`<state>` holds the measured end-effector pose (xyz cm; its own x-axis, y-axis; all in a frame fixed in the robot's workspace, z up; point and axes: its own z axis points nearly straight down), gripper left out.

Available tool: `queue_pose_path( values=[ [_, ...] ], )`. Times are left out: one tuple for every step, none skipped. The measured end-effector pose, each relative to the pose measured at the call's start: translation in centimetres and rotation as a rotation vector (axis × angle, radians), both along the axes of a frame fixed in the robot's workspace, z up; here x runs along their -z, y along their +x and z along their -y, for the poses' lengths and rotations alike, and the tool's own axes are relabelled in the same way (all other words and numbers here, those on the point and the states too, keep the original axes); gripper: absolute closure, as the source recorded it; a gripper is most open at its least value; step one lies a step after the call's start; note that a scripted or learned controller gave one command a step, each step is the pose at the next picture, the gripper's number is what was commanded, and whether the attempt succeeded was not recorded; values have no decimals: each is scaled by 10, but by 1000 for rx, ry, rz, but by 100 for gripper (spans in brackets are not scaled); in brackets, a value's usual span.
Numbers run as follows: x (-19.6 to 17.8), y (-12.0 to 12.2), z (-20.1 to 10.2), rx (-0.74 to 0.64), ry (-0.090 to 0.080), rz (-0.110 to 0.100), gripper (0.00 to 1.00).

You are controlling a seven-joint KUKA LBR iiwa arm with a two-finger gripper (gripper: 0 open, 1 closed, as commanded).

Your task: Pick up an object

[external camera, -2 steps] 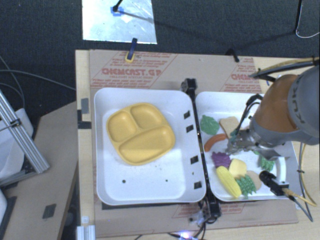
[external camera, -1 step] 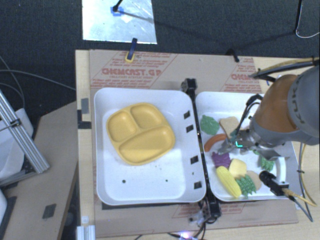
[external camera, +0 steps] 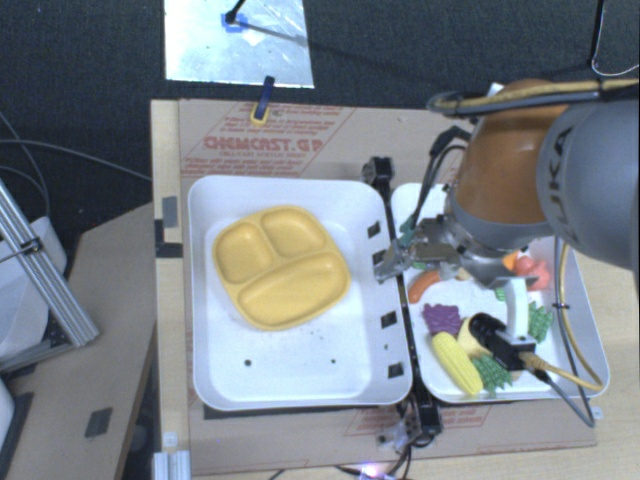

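Gripper (external camera: 402, 258) positioned over right bin (external camera: 588, 330) | grip state: can't be told | nothing seen held | corn (external camera: 455, 362), grapes (external camera: 442, 318), orange toy (external camera: 422, 284) left lying in same bin | pick not yet done; grasp + lift outstanding

Right bin (external camera: 592, 356): far half is covered by the arm (external camera: 590, 168), which is itself cut off at the right edge.
Pincer (external camera: 398, 260): rendered as a blurred grey mass at the wall between the bins; its state is not to be made out.
Orange-red toy (external camera: 522, 264): partly hidden under the wrist; kind not identified.
Green toy (external camera: 541, 321): too small to be named.
Cardboard sheet (external camera: 330, 133): largely hidden beneath both bins; the smaller print is too small to be read.
Metal frame (external camera: 40, 278): cut off at the left edge.
Table (external camera: 100, 368): cut off at the bottom edge.
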<state>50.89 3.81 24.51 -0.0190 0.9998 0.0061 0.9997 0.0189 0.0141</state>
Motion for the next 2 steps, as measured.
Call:
queue_pose_path(
  values=[
    [-3, 0, 9, 11, -5, -9, 100],
    [-96, -21, 25, 15, -5, -2, 100]
  ],
)
